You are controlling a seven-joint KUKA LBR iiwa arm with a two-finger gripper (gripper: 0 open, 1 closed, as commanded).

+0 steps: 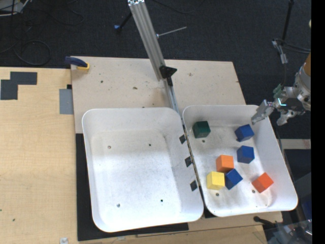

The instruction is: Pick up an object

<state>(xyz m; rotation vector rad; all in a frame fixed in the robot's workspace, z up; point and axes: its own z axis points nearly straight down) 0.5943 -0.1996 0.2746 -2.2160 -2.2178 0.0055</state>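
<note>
Here you see the gripper (272, 112) over the right bin's (284, 161) far right corner, its fingers (260, 112) spread and grasping nothing. In that bin lie a green cube (201, 129), three blue cubes (244, 132), two orange cubes (224, 162) and a yellow cube (216, 180).
</note>
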